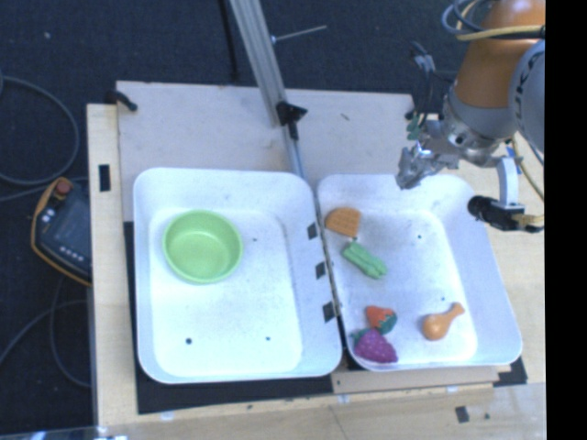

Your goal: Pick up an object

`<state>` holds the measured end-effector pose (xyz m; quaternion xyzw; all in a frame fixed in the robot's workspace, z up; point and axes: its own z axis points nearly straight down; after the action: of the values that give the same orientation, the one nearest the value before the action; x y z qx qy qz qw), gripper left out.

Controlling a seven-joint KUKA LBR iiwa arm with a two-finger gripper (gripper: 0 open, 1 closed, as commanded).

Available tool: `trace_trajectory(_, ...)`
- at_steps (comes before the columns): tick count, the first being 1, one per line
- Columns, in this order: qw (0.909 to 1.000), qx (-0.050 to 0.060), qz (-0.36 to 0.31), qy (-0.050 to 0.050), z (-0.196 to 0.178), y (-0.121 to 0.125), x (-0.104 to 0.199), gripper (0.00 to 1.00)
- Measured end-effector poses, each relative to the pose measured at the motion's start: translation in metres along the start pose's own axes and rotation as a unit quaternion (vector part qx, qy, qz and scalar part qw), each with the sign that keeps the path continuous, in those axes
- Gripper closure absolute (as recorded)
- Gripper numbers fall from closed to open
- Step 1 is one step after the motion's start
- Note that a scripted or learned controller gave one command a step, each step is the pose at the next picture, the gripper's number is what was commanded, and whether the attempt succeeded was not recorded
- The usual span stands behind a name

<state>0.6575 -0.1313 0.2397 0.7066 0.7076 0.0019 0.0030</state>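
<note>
The grey arm with its orange band (491, 62) reaches in from the right and slopes down toward the far edge of the right bin (477, 264). Its gripper (410, 174) hangs over that bin's far rim, pointing down and left; it grips nothing, and whether it is wide or narrow cannot be told.

5 toy foods lie in the right bin, all well apart from the gripper. An orange-brown bread piece (343, 221) sits near the far left corner, just beside the dividing rim. A green ridged vegetable (365, 260) lies tilted just nearer than it. At the near edge a red-orange strawberry (380, 317) touches a purple grape bunch (375, 346). To their right lies an orange drumstick (440, 322).

In the left bin (229, 337) a light green bowl (203, 246) stands upright on the far left side.
</note>
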Motion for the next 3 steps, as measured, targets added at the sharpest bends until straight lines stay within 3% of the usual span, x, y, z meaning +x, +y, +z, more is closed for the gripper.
trace_trajectory(1,1.0000,0.001,-0.001,0.001,-0.028,0.001,-0.001,1.00)
trace_trajectory(3,1.0000,0.003,-0.003,0.002,-0.037,-0.029,0.100,1.00)
